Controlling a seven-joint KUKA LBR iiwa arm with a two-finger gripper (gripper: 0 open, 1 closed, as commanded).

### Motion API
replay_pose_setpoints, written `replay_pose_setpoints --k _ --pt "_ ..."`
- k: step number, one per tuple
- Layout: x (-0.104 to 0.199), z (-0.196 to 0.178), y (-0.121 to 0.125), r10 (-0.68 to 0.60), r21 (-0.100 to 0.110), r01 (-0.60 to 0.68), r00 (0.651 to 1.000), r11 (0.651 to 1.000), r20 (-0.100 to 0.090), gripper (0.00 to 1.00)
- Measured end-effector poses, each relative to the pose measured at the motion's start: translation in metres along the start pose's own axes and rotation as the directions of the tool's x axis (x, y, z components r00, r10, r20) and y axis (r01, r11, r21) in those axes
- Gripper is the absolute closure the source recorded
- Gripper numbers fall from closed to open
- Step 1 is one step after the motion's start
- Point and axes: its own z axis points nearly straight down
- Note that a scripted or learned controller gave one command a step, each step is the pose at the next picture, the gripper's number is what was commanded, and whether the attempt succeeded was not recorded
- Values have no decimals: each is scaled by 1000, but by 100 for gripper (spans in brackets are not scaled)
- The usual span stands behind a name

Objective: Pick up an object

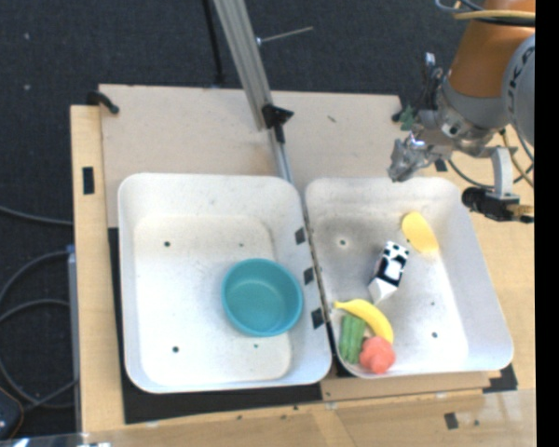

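The bench (168,128) carries two white bins side by side. The left bin (168,212) holds a teal bowl (263,296), upright, near its right wall. The right bin (466,305) holds the remaining objects: a black-and-white carton (388,270) near the centre, a yellow piece (420,233) just beyond it, and at the near left corner a banana (367,315), a green item (352,336) and a red item (378,355) clustered together, touching. The gripper (408,161) hangs above the right bin's far rim, apart from all objects, nothing visible between its fingers; their spread cannot be determined.
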Motion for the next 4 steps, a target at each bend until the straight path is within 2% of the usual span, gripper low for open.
replay_pose_setpoints --k 1,4 --pt "-1 -27 1 -2 3 2 1000 1000 -1 100" --pt "177 -19 -16 -4 8 4 1000 1000 -3 100"
